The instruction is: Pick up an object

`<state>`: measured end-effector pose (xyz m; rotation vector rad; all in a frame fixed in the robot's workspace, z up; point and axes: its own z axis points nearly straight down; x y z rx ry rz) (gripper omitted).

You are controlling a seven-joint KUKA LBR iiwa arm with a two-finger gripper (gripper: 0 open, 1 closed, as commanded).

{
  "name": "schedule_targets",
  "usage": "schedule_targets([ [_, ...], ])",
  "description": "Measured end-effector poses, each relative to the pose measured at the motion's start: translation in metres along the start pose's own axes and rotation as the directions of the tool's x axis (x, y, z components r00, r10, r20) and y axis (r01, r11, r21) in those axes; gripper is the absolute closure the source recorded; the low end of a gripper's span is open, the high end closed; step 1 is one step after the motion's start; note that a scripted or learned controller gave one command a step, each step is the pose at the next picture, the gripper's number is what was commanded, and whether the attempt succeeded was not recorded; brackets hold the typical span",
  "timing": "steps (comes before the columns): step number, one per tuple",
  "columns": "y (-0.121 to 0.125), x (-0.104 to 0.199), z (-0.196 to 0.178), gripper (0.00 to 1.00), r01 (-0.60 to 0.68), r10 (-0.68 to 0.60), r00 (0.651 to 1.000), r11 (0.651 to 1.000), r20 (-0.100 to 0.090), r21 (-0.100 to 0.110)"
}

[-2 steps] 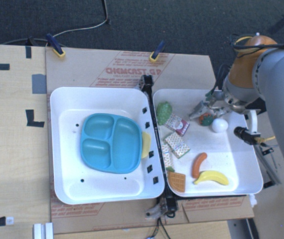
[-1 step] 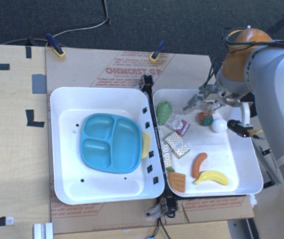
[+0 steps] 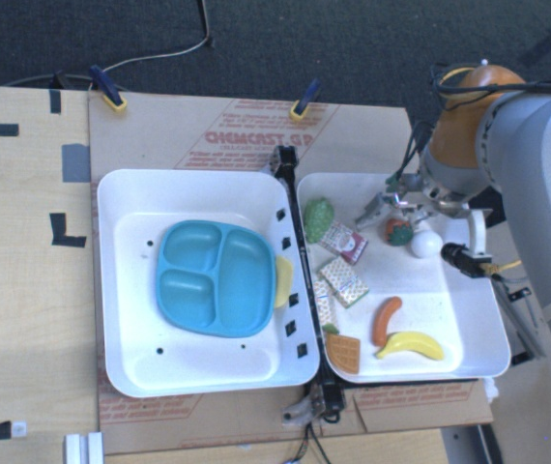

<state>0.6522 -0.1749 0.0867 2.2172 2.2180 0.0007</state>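
Observation:
My gripper (image 3: 395, 207) hangs over the upper part of the right bin (image 3: 469, 307), its fingers spread open with nothing between them. Just below it lie a small red and green object (image 3: 398, 229) and a white ball (image 3: 424, 244). Left of the gripper sit a green lumpy object (image 3: 317, 213) and a pink and white packet (image 3: 346, 244). Lower in the bin are a checkered packet (image 3: 344, 283), an orange sausage-shaped piece (image 3: 386, 319), a banana (image 3: 412, 346) and an orange waffle piece (image 3: 343, 353).
The left bin (image 3: 126, 259) holds a blue divided plate (image 3: 216, 276) with a yellow piece (image 3: 284, 280) at its right side. A black divider (image 3: 295, 259) runs between the bins. The grey arm (image 3: 507, 133) stands at the right.

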Motion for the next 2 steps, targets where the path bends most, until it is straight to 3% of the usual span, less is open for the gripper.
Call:
schedule_targets([
  [1, -0.002, -0.025, 0.0, 0.0, 0.001, -0.001, 1.0, 1.0, -0.001, -0.001],
  [2, -0.001, -0.025, -0.01, 1.0, 0.002, -0.002, 1.0, 1.0, 0.001, -0.003],
])
